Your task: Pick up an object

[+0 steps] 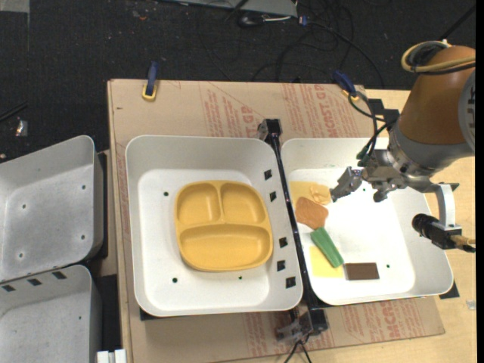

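Pincer [364, 187] just right of orange piece [311, 212].

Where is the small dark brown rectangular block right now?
The dark brown rectangular block lies in the right white bin, near its front edge, beside the green stick.

A bulky rounded orange band [437, 89] is seen on the arm [432, 119], with a smooth grey section beneath it. A thin pale cable is looped over the top of the orange part. The gripper [364, 188] is made of grey metal, with two dark-tipped fingers. A black cylindrical fitting is mounted beside the wrist.
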`<state>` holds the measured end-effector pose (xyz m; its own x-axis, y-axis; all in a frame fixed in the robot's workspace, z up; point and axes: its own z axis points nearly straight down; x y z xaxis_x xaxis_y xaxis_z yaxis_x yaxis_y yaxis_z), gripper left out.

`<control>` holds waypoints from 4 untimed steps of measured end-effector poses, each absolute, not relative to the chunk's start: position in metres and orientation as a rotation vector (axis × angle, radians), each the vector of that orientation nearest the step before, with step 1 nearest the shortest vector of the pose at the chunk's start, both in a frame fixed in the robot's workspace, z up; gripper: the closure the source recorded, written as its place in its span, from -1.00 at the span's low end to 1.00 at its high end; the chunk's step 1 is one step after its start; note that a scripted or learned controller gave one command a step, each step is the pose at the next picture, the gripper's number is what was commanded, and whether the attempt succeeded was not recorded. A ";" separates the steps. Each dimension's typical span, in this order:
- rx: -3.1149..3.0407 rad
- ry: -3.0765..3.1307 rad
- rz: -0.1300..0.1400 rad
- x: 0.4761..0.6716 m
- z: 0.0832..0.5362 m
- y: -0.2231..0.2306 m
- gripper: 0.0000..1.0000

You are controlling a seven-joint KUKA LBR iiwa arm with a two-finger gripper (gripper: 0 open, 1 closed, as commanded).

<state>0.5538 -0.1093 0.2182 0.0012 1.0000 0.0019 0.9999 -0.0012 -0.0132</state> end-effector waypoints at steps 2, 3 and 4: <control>-2.220 -2.218 0.005 0.562 0.162 -0.109 -1.00; -2.221 -2.217 0.005 0.558 0.118 -0.113 -1.00; -2.221 -2.218 0.002 0.558 0.091 -0.112 -1.00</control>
<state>0.5576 -0.1121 0.0912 0.0009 1.0000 0.0011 1.0000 -0.0009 -0.0028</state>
